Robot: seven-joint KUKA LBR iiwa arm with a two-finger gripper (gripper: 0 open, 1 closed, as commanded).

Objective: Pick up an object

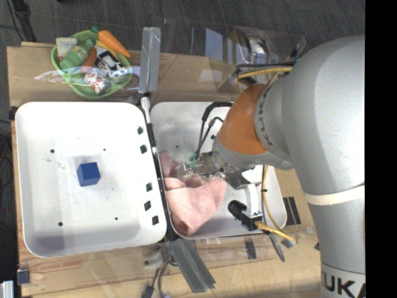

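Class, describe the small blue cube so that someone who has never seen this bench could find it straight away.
Start with the two white bins side by side and take the left bin, the one away from the arm. The blue cube sits on its floor, a little left of centre. It is small, solid blue and sharp-edged, unlike the soft pink cloth in the right bin.

End effector (200, 168) low in right bin (180, 113), over pink cloth (192, 203); blue cube (89, 173) well apart in left bin (37, 129).
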